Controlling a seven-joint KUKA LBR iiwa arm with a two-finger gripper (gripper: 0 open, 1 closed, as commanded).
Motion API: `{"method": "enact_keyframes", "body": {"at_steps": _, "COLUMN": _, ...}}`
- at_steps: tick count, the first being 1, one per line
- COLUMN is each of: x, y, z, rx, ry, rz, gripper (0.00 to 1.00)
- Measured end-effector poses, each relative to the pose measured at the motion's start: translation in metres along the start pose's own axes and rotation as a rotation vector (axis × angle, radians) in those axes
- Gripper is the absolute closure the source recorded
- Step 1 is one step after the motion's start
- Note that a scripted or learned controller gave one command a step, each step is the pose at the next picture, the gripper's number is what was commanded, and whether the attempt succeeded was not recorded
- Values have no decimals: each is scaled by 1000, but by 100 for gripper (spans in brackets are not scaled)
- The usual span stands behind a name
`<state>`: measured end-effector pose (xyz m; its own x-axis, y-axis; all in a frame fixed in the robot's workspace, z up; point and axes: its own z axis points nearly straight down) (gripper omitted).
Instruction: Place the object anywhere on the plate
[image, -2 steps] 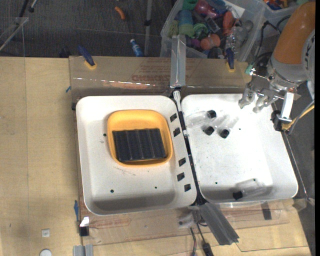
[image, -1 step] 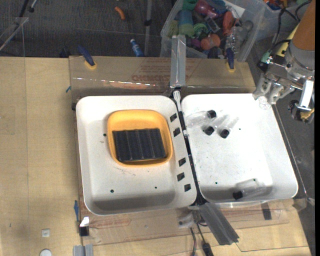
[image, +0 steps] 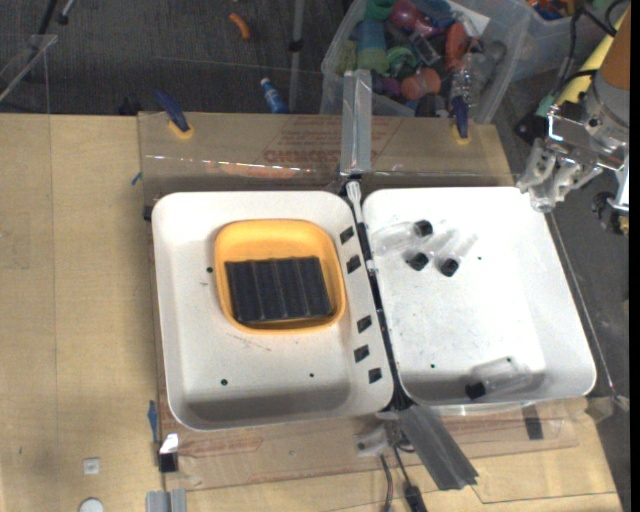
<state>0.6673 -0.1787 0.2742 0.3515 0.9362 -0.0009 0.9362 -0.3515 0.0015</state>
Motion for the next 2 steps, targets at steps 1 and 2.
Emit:
{"method": "enact_keyframes", "body": {"at_steps": 1, "x": -18, "y": 7, "z": -16, "rx": 0, "ry": 0, "rz": 18, "gripper": 100}}
{"method": "enact_keyframes", "body": {"at_steps": 2, "x": -32, "y": 12, "z": -48, "rx": -1, "ry": 0, "rz": -64, "gripper": 100}}
